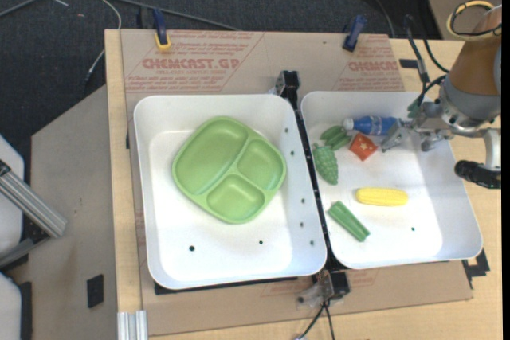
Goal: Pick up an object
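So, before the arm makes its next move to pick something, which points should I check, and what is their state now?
1. Objects present in the right bin: ok; yellow corn, red block, blue bottle and green pieces lie there.
2. Gripper over the right bin: ok, at its far right part.
3. Object between the gripper's fingers: cannot tell.
4. Nearest target free to grasp: cannot tell; the blue bottle lies close beside the gripper.
5. Corn apart from its neighbours: ok.
6. Green plate out of the way: ok, in the left bin.
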`<state>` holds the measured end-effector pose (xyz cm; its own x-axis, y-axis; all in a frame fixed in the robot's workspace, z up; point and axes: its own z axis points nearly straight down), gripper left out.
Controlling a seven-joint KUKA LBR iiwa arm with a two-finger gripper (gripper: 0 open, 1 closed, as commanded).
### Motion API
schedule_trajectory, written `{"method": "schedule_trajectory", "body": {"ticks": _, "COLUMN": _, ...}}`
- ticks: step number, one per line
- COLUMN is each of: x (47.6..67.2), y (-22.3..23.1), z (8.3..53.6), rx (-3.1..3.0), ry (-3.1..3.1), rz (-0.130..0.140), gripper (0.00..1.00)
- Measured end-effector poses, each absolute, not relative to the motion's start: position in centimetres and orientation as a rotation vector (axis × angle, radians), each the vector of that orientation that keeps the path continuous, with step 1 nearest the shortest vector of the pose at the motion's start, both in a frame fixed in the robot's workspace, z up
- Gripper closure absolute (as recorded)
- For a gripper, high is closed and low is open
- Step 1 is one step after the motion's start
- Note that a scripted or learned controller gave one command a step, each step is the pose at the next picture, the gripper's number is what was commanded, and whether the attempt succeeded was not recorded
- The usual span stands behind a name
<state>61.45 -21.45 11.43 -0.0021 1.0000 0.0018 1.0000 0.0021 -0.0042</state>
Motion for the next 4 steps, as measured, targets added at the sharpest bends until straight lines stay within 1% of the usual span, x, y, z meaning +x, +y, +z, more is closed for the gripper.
{"method": "schedule_trajectory", "body": {"ticks": 1, "x": 61.5, "y": -21.4, "z": 8.5, "rx": -2.218, "ry": -2.222, "rz": 0.002, "gripper": 0.00}}
{"method": "schedule_trajectory", "body": {"ticks": 2, "x": 61.6, "y": -21.4, "z": 9.8, "rx": -2.220, "ry": -2.226, "rz": -0.002, "gripper": 1.00}}
{"method": "schedule_trajectory", "body": {"ticks": 3, "x": 61.6, "y": -21.1, "z": 14.2, "rx": -2.223, "ry": -2.226, "rz": -0.003, "gripper": 1.00}}
{"method": "schedule_trajectory", "body": {"ticks": 4, "x": 61.7, "y": -21.0, "z": 20.7, "rx": -2.225, "ry": -2.229, "rz": -0.006, "gripper": 1.00}}
